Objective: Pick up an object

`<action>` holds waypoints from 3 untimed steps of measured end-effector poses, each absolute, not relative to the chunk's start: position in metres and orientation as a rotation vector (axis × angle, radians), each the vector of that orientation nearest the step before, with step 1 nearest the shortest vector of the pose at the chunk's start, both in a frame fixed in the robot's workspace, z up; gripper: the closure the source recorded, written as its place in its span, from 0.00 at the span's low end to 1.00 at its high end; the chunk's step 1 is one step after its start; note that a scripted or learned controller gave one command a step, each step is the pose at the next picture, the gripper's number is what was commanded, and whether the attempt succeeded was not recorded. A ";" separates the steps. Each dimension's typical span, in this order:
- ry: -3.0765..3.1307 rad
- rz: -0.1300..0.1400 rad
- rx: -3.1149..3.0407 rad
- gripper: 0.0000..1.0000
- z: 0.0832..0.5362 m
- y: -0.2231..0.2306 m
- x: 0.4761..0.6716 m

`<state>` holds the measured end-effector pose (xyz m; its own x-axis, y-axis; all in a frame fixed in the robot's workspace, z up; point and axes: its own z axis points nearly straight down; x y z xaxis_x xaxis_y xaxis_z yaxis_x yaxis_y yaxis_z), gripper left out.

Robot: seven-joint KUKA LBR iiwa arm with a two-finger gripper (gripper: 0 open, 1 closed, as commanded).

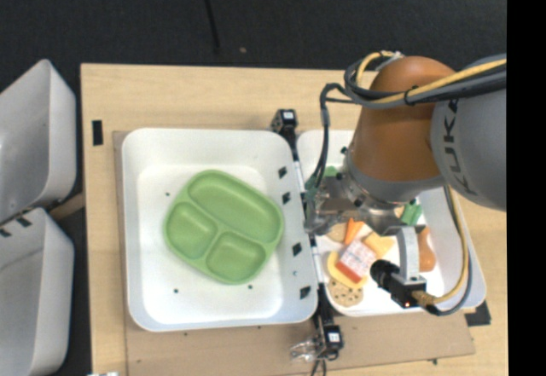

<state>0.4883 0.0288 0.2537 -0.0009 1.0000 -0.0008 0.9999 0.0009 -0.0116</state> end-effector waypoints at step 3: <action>-2.233 -0.024 -2.225 1.00 0.530 0.077 0.490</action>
